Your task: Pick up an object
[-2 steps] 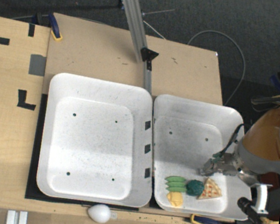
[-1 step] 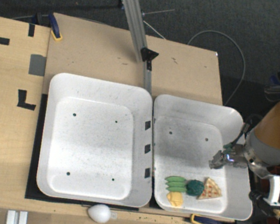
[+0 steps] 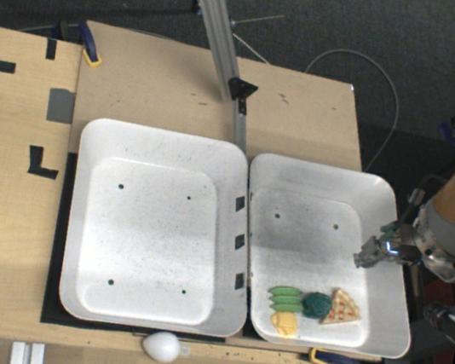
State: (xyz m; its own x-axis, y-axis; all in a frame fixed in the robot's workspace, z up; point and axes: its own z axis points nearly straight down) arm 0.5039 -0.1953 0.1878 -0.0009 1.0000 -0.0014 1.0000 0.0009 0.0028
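Overhead, gripper [image 3: 368, 254] at right bin [image 3: 322, 184] edge (grip state unclear), toys [image 3: 315, 306] near front rim.

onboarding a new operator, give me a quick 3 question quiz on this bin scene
1. True or false: the pizza slice lies in the left bin.
2. Which item sits between the green pods and the pizza slice? A) broccoli B) egg C) corn
3. Fill in: the egg lies ___ the bins, on the bench.

Key: 1 false, it lies in the right bin, as does the end effector. 2 A. 3 outside.
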